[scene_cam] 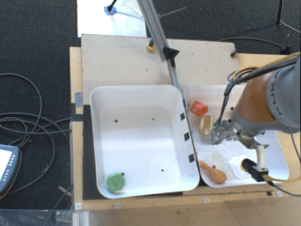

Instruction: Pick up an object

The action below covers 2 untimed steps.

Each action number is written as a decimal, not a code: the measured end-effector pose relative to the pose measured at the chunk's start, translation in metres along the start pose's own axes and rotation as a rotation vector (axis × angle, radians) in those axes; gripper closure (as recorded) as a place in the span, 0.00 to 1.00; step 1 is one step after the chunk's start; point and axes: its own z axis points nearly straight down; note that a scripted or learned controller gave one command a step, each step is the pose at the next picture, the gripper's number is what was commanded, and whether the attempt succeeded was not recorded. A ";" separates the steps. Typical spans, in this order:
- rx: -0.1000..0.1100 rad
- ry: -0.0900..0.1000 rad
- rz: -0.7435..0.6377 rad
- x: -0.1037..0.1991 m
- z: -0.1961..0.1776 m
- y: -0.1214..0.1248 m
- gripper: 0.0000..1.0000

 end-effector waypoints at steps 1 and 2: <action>0.003 -0.002 -0.005 0.000 -0.045 0.007 1.00; 0.000 -0.002 -0.005 0.000 -0.098 0.010 1.00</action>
